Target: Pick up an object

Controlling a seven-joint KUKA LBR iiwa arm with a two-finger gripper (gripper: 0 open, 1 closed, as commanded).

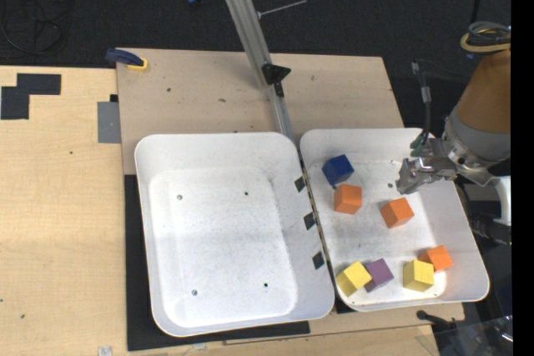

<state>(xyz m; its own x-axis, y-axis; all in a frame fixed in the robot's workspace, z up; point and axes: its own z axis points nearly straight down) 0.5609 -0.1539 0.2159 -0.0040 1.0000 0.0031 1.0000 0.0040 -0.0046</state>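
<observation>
Camera view: two shallow white bins side by side on the bench. An aluminium extrusion bar (250,33) slants down from the top of frame and ends at the back where the bins meet. A blue clamp with a yellow tip (126,58) sits at the back-left corner of the board. Black clips (308,219) line the seam between the bins. Dark grey patches lie on the light wood surface at far left.

Left bin (167,304): bare white floor, a few small dark dots.

Right bin (471,283) holds seven blocks. Blue cube (338,169) near the back-left, orange cube (348,198) just in front of it. Another orange cube (397,212) sits mid-bin. Front row: yellow cube (354,276) touching purple cube (378,273), then a second yellow cube (418,274) touching a small orange cube (440,258).

The arm reaches in from the right. Gripper (411,176) is low over the right bin, just behind and slightly right of the mid-bin orange cube; contact unclear. Nothing visible between the fingers; whether they are spread or closed, cannot tell.
</observation>
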